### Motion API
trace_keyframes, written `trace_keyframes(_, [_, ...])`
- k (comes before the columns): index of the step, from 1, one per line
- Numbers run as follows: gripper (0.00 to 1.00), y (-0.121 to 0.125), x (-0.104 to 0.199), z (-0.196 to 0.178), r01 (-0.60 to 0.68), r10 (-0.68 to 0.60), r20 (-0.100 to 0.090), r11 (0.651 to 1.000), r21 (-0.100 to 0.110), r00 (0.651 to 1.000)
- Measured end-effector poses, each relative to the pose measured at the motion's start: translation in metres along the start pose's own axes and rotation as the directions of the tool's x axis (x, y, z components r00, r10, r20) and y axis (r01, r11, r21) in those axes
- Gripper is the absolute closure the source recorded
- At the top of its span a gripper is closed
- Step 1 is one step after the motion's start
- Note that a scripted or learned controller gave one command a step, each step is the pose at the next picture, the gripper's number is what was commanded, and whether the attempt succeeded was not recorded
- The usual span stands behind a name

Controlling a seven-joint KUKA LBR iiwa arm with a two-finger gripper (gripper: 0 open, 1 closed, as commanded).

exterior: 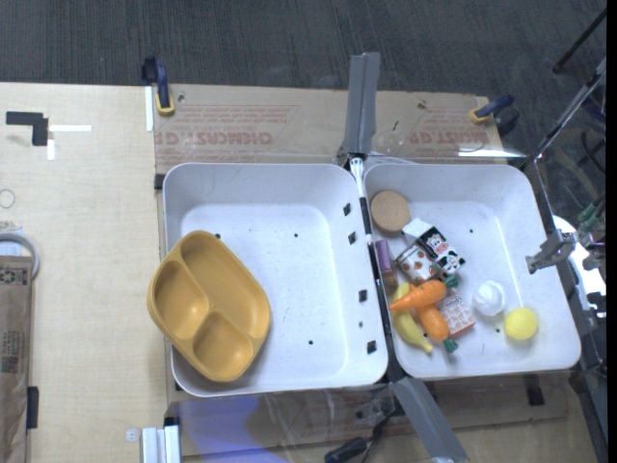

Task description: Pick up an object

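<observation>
Nothing picked yet.
Gripper (551, 255) hung at the right bin's (536, 204) rim (jaw state could not be told); carrot (419, 295) lay unlifted.

Slim grey metal piece of the robot (551, 252) at the right bin's edge, pale silvery finish, angular bracket-like shape, white part behind it, detail too small to tell

Carrot (418, 297) overlaps the banana (413, 332), hiding its middle
</observation>
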State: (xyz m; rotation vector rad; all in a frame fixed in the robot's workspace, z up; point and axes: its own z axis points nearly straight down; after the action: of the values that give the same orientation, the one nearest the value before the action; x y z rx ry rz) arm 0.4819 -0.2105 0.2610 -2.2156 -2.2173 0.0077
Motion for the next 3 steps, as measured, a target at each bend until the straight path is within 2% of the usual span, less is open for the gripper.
trace_keyframes(1, [0.0,0.002,0.044,0.132,-0.144,0.144,-0.001,0.99,-0.004,0.99])
trace_keyframes(2, [0.0,-0.003,0.139,0.071,-0.246,0.246,0.0,0.969,-0.006,0.969])
trace_keyframes(3, [0.0,-0.004,0.111,0.146,-0.24,0.24,0.0,0.971,-0.003,0.971])
